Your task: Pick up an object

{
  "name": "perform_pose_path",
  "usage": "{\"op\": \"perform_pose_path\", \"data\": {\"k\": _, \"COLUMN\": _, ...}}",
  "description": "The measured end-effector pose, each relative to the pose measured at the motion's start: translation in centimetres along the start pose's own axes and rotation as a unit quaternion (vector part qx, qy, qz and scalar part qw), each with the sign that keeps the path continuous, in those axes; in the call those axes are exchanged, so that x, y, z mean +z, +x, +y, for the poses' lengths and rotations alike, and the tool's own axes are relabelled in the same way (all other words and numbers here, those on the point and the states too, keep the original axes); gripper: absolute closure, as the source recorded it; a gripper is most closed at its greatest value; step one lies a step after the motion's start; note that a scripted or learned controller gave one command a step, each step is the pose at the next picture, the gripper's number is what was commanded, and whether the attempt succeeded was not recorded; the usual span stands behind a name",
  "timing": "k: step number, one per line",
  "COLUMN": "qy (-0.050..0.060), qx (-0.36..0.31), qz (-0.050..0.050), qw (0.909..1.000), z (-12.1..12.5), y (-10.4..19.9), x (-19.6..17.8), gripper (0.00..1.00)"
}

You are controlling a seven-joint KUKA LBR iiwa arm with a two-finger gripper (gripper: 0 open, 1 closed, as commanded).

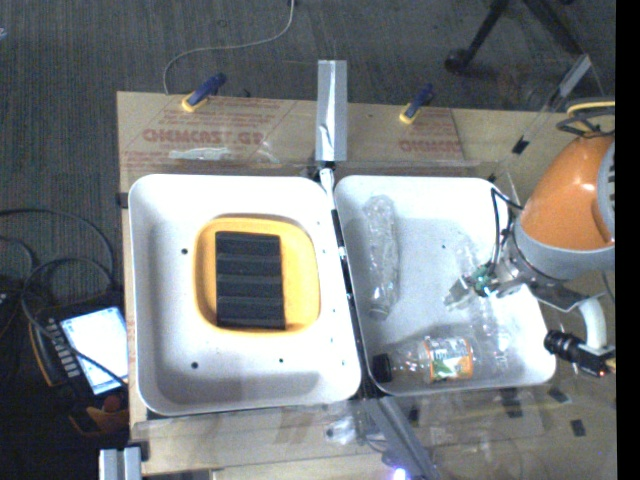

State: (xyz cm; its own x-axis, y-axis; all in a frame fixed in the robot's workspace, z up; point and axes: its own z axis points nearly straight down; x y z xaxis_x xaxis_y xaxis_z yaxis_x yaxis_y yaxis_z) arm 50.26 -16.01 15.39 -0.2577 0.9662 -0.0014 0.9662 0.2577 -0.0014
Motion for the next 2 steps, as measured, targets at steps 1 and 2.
{"op": "perform_pose_path", "data": {"k": 1, "qy": 0.000, "qx": 0.031, "qz": 0.001, "qw": 0.9995, "z": 10.5, "y": 7.8, "x": -3.0, "gripper": 0.00}}
{"op": "perform_pose_path", "data": {"k": 2, "qy": 0.001, "qx": 0.051, "qz": -0.001, "qw": 0.9987, "z": 3.9, "y": 1.5, "x": -2.8, "gripper": 0.00}}
